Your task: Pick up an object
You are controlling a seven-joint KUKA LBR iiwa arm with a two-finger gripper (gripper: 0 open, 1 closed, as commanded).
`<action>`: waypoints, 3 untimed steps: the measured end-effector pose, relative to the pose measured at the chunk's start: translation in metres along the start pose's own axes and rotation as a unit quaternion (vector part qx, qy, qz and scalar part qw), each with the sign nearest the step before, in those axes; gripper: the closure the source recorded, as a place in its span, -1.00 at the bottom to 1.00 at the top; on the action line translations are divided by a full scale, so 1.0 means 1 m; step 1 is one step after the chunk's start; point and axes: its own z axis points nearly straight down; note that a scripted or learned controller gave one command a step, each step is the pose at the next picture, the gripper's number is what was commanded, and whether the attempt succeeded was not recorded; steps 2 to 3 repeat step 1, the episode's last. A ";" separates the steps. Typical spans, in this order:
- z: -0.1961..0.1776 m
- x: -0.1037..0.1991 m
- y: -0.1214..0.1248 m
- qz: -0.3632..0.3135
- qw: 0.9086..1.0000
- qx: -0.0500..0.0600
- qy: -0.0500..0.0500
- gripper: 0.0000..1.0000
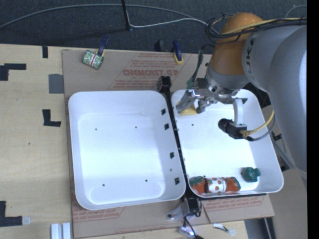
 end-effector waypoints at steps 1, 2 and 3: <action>0.005 0.079 0.027 0.000 1.000 0.003 0.000 1.00; 0.005 0.079 0.027 0.000 1.000 0.003 0.000 1.00; 0.005 0.079 0.027 0.000 1.000 0.003 0.000 1.00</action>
